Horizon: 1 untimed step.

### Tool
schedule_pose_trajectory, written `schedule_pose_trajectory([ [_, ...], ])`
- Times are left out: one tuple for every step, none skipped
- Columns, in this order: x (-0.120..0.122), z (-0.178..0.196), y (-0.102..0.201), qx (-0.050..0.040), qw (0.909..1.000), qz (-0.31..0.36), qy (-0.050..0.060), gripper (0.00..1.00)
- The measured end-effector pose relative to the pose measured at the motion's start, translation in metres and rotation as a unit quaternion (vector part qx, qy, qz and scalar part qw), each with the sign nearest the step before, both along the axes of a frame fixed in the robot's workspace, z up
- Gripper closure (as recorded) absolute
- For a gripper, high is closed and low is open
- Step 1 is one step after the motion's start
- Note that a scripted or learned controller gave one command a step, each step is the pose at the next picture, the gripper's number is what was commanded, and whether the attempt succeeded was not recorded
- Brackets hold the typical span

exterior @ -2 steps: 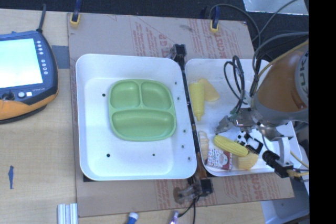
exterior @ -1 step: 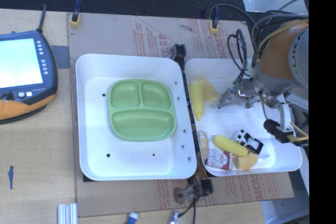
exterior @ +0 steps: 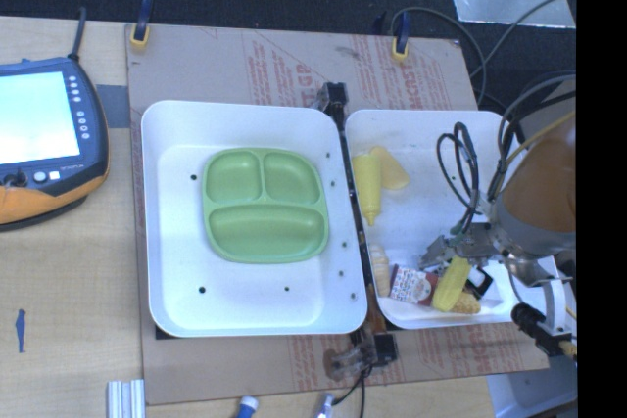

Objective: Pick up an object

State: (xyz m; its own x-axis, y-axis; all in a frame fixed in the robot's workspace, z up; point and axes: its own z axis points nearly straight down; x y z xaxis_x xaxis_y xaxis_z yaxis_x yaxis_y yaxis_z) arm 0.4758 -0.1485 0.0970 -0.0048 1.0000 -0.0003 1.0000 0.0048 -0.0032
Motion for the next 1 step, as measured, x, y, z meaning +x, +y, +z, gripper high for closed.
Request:
schedule_pose_trajectory([
  [0.0014, 0.0107, -0.0010, -0.0009, 1.0000, 0.003, -0.001, 1.00],
])
